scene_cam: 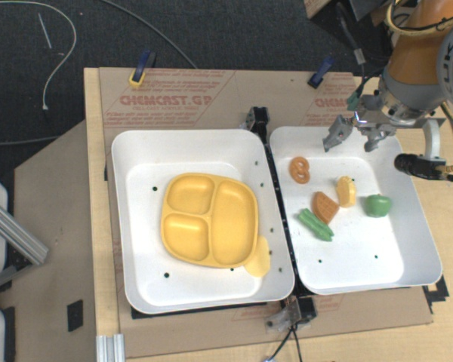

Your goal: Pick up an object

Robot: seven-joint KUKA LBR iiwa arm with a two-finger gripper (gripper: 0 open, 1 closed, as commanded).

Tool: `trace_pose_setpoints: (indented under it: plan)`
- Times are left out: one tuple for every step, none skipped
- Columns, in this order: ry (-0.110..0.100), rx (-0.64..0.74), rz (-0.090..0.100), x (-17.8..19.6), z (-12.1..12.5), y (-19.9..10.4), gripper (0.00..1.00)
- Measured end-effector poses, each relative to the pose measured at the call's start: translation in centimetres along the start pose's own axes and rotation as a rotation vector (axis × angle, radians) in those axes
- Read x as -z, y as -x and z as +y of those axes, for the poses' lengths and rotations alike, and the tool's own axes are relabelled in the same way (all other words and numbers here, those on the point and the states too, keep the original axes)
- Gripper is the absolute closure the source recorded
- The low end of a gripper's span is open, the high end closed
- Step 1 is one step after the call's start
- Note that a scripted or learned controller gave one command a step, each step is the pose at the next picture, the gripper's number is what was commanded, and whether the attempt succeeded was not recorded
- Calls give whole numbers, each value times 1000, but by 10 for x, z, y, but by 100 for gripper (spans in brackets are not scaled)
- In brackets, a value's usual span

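Gripper (356, 136) hangs wide open, empty, above right bin (415, 266) of toy food; left bin (128, 202) holds yellow plate (209, 219).

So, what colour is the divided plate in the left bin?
Yellow; the divided plate shows clearly in the camera view.

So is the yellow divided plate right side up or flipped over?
Right side up. The yellow divided plate lies flat in the left bin, its three hollow compartments facing upward.
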State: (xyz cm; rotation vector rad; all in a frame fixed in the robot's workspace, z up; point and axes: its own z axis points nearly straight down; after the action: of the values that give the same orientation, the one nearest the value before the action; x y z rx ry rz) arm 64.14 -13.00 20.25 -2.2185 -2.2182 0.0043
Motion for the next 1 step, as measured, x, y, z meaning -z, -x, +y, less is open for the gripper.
trace_pose_setpoints:
  plan:
    - [1,0,0,-59,7,2,0]
